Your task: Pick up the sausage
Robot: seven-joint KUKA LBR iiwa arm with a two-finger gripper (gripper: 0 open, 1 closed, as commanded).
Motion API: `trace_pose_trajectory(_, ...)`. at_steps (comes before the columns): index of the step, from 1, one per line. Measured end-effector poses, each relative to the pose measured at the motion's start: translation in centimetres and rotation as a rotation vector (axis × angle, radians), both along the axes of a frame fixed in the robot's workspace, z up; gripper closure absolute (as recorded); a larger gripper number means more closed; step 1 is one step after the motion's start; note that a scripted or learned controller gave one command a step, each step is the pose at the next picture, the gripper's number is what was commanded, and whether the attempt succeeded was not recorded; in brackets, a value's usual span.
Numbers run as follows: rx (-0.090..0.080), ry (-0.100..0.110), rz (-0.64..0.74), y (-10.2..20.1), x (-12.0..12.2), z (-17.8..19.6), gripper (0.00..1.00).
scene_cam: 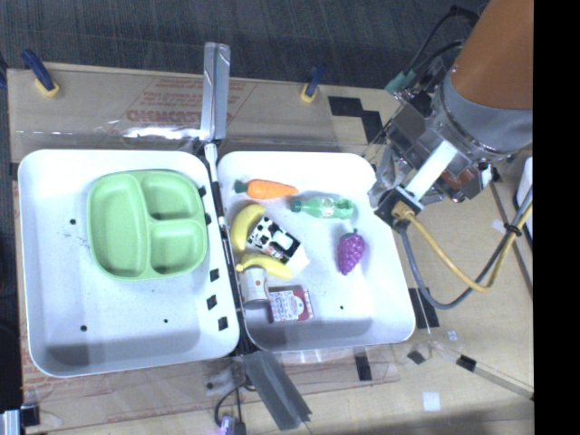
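Note:
A short brownish, sausage-like piece (256, 287) lies near the front left of the right bin (391, 284). It sits between a yellow banana (243, 227) and a red packet (290, 304). My gripper (396, 163) hangs over the right bin's far right rim. It is well to the right of the sausage-like piece and higher in the picture, with nothing visibly held.
Also in the right bin are an orange carrot (271, 188), a green bottle (323, 207), purple grapes (351, 251) and a black-and-white carton (275, 240). A green divided plate (148, 222) lies in the left bin (54, 324).

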State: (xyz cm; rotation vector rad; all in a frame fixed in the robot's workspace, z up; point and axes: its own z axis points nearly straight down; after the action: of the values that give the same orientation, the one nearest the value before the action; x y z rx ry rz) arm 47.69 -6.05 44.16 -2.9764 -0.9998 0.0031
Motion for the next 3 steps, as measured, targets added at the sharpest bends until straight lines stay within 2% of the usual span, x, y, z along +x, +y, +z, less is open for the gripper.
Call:
trace_pose_trajectory(1, -0.001, 0.002, 0.000, 0.49, 2.37, -0.04, 1.00)
trace_pose_trajectory(2, 0.000, 0.002, 0.000, 0.48, 2.37, -0.05, 0.00)
trace_pose_trajectory(3, 0.000, 0.006, 0.012, 0.71, 2.45, 0.88, 1.00)
